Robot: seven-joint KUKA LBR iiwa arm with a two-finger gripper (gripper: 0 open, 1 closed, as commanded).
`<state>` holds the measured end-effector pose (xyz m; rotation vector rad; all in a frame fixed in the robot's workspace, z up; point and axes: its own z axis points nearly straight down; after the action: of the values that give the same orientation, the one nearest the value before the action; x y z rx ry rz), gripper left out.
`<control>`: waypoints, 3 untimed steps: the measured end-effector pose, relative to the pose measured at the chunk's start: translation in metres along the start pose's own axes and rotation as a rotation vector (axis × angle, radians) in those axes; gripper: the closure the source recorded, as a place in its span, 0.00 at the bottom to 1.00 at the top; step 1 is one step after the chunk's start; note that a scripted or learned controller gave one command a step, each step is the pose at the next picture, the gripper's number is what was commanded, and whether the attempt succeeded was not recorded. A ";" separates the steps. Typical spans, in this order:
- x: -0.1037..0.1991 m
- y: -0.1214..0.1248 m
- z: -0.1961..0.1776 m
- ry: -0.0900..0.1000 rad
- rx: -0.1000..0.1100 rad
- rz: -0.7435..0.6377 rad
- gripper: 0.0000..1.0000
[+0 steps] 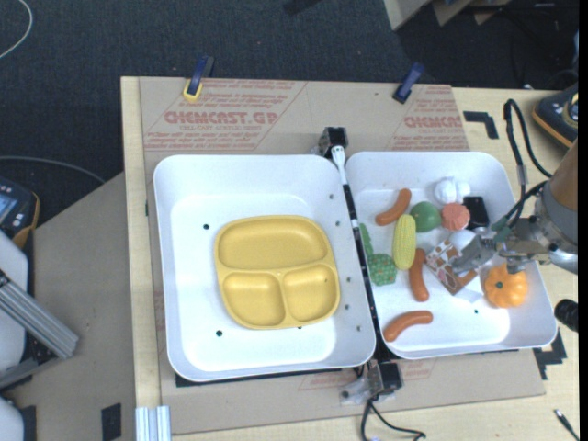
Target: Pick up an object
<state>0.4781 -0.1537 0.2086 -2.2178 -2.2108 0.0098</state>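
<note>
The right bin (478, 329) holds several toy foods: a yellow corn cob (403, 240), a green ball (424, 216), a white garlic bulb (446, 191), a reddish tomato (456, 216), a small black block (475, 209), an orange pumpkin (506, 288), a green cube (381, 269) and three sausages (407, 323). My gripper (461, 257) reaches in from the right, low over the bin's right half. Its tip is at a small brown-and-white piece (444, 268), just left of the pumpkin. The view does not show whether it touches that piece.
The left bin (184, 246) holds a yellow divided plate (276, 271). A black hinge strip (354, 246) runs between the bins. Clamps (196, 79) sit on the cardboard-covered bench behind, and cables trail at the right edge.
</note>
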 end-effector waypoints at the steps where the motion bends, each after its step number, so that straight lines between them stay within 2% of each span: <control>1: 0.000 0.003 -0.005 -0.003 -0.011 -0.003 0.00; 2: -0.007 0.000 0.041 0.000 -0.005 -0.002 0.00; 3: -0.002 0.010 0.090 -0.001 -0.008 -0.004 0.00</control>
<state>0.4866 -0.1551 0.1184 -2.2185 -2.2196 0.0017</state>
